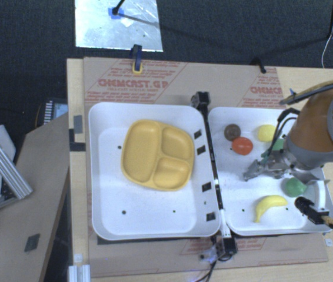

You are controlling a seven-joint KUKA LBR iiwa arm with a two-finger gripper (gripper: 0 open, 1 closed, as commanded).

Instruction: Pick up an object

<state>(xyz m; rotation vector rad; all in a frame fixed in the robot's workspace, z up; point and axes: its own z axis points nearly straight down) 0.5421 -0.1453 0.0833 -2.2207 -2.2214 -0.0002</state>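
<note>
One orange-red ball (242, 145) was seen just up-left of the gripper (252, 173); whether its fingers were parted could not be told.

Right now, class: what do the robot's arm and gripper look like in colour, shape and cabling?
The arm is thick and rounded, with a grey casing and a broad orange band above the wrist. Thin black cables loop along its upper side. The gripper is a slim, grey metal piece tapering toward its tip, over the right white bin.
</note>
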